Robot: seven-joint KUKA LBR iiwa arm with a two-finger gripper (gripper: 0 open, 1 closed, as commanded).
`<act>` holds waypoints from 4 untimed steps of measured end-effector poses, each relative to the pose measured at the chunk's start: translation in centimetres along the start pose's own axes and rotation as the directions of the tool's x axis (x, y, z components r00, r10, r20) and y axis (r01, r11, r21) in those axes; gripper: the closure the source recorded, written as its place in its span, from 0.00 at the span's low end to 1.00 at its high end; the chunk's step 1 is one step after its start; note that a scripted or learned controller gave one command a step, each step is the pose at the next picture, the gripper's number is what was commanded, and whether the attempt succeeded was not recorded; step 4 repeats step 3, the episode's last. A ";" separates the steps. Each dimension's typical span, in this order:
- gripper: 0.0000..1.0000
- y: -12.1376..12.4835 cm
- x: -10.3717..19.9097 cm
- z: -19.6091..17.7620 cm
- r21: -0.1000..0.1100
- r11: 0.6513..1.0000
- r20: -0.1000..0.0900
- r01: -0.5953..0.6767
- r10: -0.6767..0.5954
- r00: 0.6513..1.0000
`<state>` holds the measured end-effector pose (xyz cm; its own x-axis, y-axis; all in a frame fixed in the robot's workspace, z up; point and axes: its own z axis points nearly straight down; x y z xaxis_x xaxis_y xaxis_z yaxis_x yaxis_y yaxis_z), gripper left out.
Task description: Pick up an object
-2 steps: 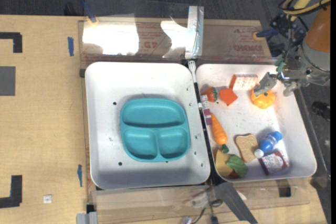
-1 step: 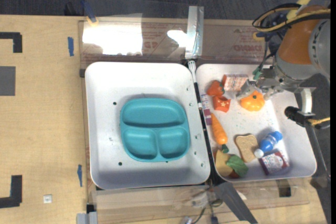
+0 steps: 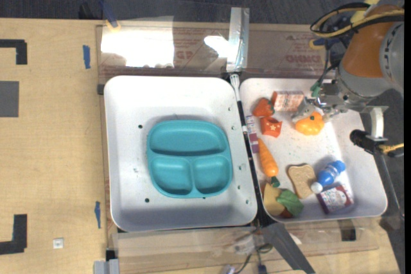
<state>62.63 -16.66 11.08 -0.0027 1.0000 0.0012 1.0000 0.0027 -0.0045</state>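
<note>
One claw [image 3: 319,106] hovers over orange fruit [image 3: 309,124] near right bin's [image 3: 376,192] far edge.

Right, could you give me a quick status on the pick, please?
Gripper low in right bin, right above the orange toy; grasp not confirmed. Snack box close beside it. Teal tray alone in left bin.

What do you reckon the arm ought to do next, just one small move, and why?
Probably lower a touch and close on the orange toy. The gripper hangs just above it at the far side of the right bin, so it is the nearest thing. Whether the toy is already caught I cannot tell.
</note>
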 end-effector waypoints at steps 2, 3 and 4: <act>1.00 4.0 11.7 -7.1 0.000 0.999 -0.001 -0.049 0.049 0.999; 1.00 1.5 15.2 -11.8 -0.003 0.999 0.000 -0.043 0.043 0.999; 1.00 1.5 15.2 -11.8 -0.003 0.999 0.000 -0.043 0.043 0.999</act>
